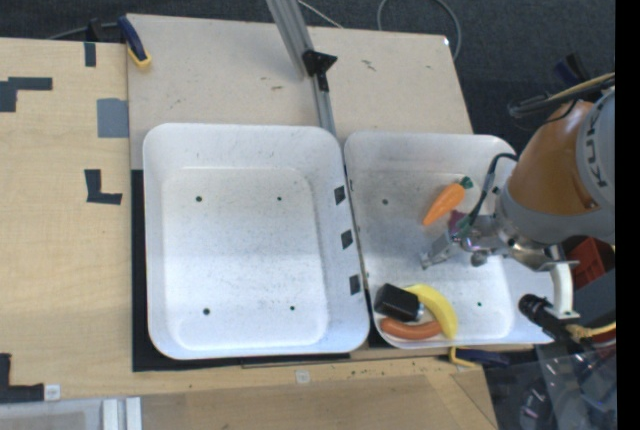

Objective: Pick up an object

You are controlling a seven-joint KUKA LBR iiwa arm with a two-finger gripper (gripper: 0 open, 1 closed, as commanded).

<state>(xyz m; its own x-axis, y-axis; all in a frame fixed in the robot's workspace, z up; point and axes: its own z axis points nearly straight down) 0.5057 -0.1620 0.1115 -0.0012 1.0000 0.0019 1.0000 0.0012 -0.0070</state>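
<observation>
My gripper [453, 256] hangs over the middle of the right bin [400, 163], open, with nothing between its fingers. An orange carrot [443, 204] with a green top lies just above it, close to the wrist. Toward the bin's front edge lie a yellow banana [437, 307], a black block [396, 301] touching the banana's left side, and a red sausage-shaped piece [408, 328] under them along the rim. The gripper stands apart from these three.
The left bin [240, 238] sits beside the right one, sharing a middle rim. A slanted metal rail [285, 3] runs from the top down to the bins' junction. The grey and orange arm [560, 183] covers the right bin's right side.
</observation>
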